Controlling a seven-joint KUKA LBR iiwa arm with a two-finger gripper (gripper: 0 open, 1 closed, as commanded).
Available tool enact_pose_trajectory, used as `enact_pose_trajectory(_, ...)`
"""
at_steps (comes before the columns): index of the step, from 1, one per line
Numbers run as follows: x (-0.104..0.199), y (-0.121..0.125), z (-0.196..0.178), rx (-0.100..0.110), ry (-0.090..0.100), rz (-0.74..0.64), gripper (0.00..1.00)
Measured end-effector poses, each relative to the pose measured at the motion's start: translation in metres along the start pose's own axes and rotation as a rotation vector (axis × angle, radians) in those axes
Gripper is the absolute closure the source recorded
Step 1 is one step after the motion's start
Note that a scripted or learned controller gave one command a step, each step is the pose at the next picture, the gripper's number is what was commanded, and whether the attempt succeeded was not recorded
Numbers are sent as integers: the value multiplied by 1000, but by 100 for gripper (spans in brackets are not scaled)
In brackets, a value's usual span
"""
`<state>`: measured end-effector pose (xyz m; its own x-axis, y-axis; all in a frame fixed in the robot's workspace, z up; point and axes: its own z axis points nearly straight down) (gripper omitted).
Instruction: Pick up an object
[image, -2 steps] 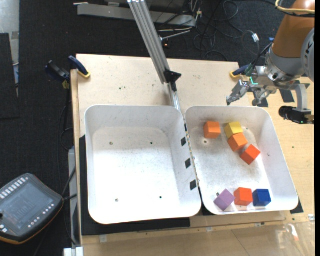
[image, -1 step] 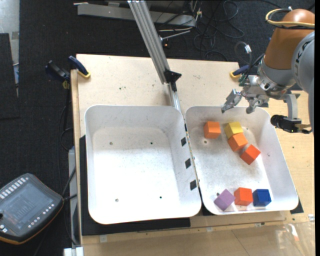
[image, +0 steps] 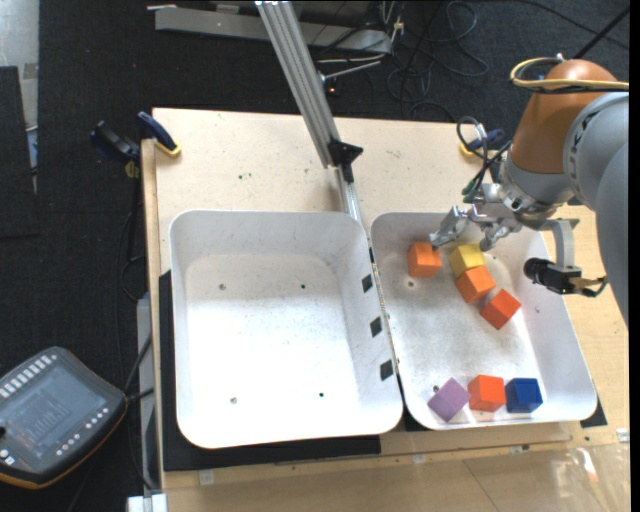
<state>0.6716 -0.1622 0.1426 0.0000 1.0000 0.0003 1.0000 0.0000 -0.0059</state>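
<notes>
At the lower left corner lies a grey handheld control pendant (image: 50, 415), cut off by the frame's edge. Along the near rim of the right bin (image: 560, 330), a smooth white tray speckled with dark marks, three matte cubes sit in a row: a purple block (image: 449, 399), an orange block (image: 486, 392) and a blue block (image: 523, 394), touching or nearly so. The left bin (image: 200, 250) lies beside it. Higher up in the right bin two orange-red blocks (image: 499, 307) (image: 475, 283) run diagonally up to a yellow block (image: 466, 260), with another orange cube (image: 424, 259) just left. The gripper (image: 470, 232) hangs right above the yellow block; whether its metal fingers are spread or closed I cannot tell. A slanted aluminium bar (image: 305, 80) crosses the wooden bench (image: 250, 160) at upper centre.
</notes>
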Motion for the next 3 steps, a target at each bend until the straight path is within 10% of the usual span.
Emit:
enact_pose_trajectory(1,-2,5,12,-23,-6,0,0)
enact_pose_trajectory(2,-2,6,3,-24,-7,-1,100)
enact_pose_trajectory(3,5,3,-58,-15,-3,-2,100)
